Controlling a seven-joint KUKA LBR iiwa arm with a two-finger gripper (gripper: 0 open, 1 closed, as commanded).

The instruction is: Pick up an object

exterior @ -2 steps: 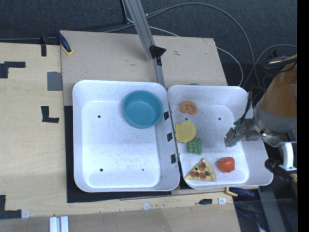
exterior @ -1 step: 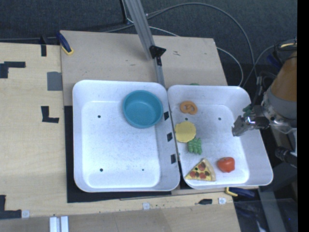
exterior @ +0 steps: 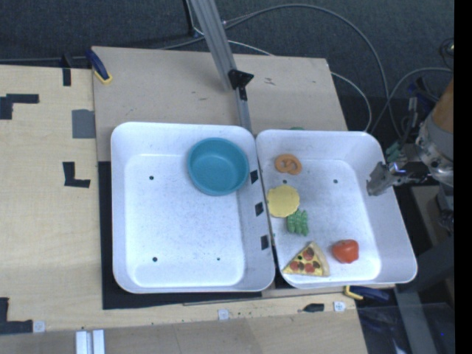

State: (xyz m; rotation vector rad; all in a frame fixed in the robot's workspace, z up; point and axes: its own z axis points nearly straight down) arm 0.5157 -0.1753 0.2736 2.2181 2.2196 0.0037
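So far nothing is picked: my hand hangs at the right bin's outer rim, carrying nothing; its opening I cannot tell. Tomato lies nearest, below-left; pizza slice beyond it.

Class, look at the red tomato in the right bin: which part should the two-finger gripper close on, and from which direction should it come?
Grip the tomato across its round middle, coming straight down from above. It sits low on the floor of the right bin close to the near wall, so a sideways approach would likely hit the rim. The pizza slice lies to its left with a gap, probably leaving room for the fingers. The gripper is at the bin's right rim.
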